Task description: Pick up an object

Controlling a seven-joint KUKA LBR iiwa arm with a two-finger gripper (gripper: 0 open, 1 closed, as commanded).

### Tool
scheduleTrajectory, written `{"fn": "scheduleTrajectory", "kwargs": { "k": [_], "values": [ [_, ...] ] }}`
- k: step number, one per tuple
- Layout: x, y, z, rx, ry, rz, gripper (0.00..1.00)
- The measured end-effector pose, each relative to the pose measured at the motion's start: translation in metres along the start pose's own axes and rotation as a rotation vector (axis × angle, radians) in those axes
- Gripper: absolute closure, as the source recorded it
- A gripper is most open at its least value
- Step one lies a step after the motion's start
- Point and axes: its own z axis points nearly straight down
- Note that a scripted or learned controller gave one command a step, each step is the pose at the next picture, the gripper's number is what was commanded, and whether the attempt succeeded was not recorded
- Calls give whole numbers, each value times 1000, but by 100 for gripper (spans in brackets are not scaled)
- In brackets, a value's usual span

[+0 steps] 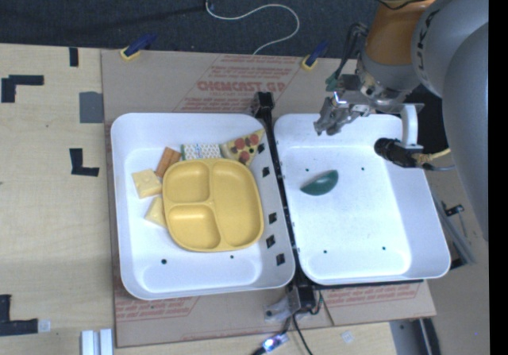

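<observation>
Seemingly the approach step was in hand: the gripper (pixel 331 125), whose state could not be told, was poised above the right bin's (pixel 413 254) far edge, and a descent toward the green object (pixel 320 183) lying near was called for.

Two white bins (pixel 127 187), one yellow divided plate (pixel 213 204), one green object (pixel 320 183)
</observation>
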Motion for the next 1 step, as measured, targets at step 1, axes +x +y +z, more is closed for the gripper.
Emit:
{"fn": "scheduleTrajectory", "kwargs": {
  "k": [1],
  "values": [
    [6,3,-21,-2,2,-2,100]
  ]
}}
